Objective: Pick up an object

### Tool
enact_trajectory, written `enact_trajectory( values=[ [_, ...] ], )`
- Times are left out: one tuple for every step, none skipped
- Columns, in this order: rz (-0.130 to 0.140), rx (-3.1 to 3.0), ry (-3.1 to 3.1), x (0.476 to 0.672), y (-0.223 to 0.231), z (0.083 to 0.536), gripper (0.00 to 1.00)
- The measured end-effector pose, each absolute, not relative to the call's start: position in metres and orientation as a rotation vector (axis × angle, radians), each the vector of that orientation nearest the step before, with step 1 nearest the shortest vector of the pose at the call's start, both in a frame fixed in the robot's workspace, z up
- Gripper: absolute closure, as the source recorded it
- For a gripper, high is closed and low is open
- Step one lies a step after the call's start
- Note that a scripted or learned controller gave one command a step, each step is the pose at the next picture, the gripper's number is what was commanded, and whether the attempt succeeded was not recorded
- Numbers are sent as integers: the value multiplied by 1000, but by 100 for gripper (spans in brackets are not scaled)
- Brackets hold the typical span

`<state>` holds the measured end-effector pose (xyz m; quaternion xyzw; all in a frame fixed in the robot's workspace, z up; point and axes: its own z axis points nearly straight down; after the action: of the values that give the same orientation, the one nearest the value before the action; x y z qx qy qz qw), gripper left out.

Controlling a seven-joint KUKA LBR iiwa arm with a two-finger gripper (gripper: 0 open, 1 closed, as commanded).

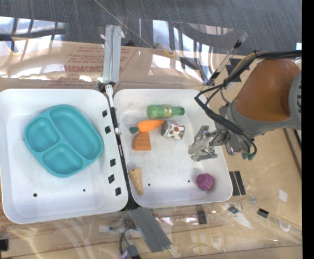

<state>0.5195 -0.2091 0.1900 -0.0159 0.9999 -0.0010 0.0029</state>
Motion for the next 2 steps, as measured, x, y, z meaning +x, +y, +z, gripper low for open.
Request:
enact_trajectory(
  values=[
    [-5, 240, 3126, 496, -212, 263, 100],
    [-4, 622, 3073, 480, -211, 307, 100]
  ],
)
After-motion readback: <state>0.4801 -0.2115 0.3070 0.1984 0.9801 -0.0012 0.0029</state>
